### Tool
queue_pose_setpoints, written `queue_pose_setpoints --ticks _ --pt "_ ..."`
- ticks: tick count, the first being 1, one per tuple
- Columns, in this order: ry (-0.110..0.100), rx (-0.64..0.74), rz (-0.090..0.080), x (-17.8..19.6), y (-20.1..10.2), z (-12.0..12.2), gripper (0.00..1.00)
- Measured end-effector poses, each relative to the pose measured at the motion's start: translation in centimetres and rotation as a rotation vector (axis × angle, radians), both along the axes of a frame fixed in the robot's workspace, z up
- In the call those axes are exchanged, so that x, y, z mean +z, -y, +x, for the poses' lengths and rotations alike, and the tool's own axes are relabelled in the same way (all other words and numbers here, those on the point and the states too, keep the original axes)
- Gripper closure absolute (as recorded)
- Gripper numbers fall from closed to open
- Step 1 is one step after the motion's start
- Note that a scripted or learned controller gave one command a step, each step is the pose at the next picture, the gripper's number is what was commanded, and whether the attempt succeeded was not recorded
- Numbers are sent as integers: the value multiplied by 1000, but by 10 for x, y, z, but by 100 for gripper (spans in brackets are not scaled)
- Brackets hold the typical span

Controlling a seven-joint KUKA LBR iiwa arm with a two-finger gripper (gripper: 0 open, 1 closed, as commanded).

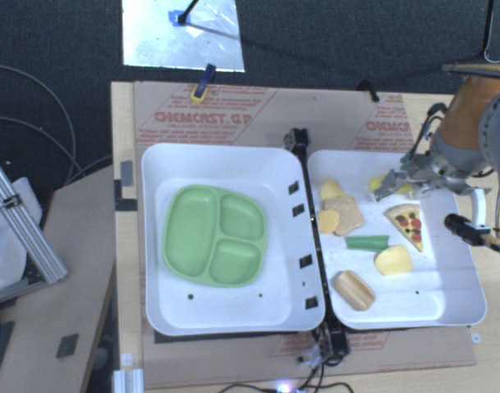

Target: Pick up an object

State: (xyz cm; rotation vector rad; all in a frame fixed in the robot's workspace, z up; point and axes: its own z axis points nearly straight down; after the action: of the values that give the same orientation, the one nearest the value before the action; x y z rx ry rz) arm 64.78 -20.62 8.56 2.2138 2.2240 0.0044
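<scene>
The right bin (466, 297) holds several toy foods: a pizza slice (407, 222), a green bean pod (367, 241), a round yellow piece (394, 260), a brown roll (353, 290), a tan cracker (342, 215) and a pale yellow piece (331, 191). My gripper (390, 186) is low over the back of this bin, just behind the pizza slice. It sits right at a small yellow item (407, 189) that it partly hides. I cannot make out whether anything is held.
The left bin (155, 166) holds a green divided plate (214, 236). A black hinge strip (308, 219) runs between the bins. The grey arm with its orange band (479, 105) comes in over the right bin's far right corner. Cardboard lies under both bins.
</scene>
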Motion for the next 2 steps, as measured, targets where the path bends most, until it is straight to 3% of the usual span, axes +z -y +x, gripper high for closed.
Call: queue_pose_setpoints --ticks 1,2 --pt "-10 -8 2 -1 1 -97 0" --pt "-4 2 2 -1 -86 -160 0"
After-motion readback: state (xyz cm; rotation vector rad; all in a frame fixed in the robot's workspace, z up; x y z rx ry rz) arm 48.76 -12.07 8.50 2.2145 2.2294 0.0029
